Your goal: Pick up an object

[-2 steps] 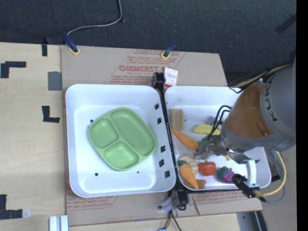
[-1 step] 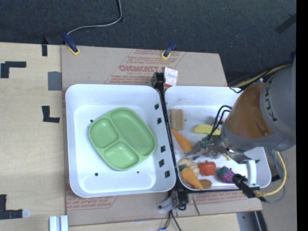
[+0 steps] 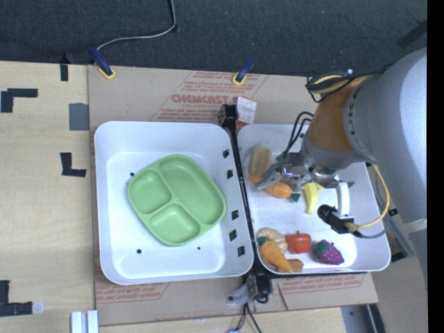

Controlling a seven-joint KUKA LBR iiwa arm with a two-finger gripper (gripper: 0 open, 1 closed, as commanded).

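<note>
My gripper [image 3: 293, 177] is low in the right bin [image 3: 368, 259], under the grey arm with its orange band [image 3: 331, 120]. It hangs just above a small orange toy [image 3: 279, 191] and next to a yellow banana [image 3: 311, 197]. A tan bread slice [image 3: 260, 161] lies to its left. Along the bin's near side sit a croissant [image 3: 270, 236], a carrot [image 3: 277, 256], a red tomato [image 3: 299, 241] and purple grapes [image 3: 329, 252].
The left bin [image 3: 111, 186] holds a green divided plate [image 3: 176, 198]. A black divider [image 3: 237, 186] with clips separates the two bins. Cables loop from the wrist over the right bin's right side [image 3: 378, 214].
</note>
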